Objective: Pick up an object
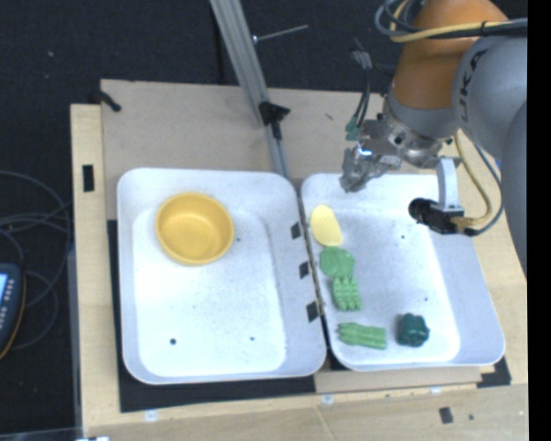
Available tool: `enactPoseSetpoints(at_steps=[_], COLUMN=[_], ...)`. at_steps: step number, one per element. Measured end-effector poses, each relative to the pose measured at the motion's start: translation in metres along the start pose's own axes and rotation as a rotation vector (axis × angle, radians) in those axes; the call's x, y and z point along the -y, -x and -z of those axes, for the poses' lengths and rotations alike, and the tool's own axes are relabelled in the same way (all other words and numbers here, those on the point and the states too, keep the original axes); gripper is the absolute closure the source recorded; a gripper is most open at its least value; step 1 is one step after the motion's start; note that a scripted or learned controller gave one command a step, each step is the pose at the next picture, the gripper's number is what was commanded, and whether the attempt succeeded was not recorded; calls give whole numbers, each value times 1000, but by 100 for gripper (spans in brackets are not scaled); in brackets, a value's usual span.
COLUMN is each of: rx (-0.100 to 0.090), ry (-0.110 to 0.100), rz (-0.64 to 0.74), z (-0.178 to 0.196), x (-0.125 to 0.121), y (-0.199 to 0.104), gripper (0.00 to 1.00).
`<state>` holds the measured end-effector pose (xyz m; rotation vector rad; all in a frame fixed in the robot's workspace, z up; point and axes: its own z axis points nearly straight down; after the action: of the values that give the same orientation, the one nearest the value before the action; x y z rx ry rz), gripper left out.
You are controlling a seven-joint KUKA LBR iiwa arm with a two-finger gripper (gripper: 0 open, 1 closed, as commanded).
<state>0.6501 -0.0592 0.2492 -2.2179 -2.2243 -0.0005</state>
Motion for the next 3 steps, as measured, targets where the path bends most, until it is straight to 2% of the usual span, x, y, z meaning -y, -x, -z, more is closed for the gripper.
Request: enactPoseSetpoints(at_steps=[1,2,3], rx=[-1,0,0], ry=[2,0,1], rz=[1,0,0], z=[7,-8,-3], x=[7,10,6], y=[-55,-100,-146], gripper=[100,100,100])
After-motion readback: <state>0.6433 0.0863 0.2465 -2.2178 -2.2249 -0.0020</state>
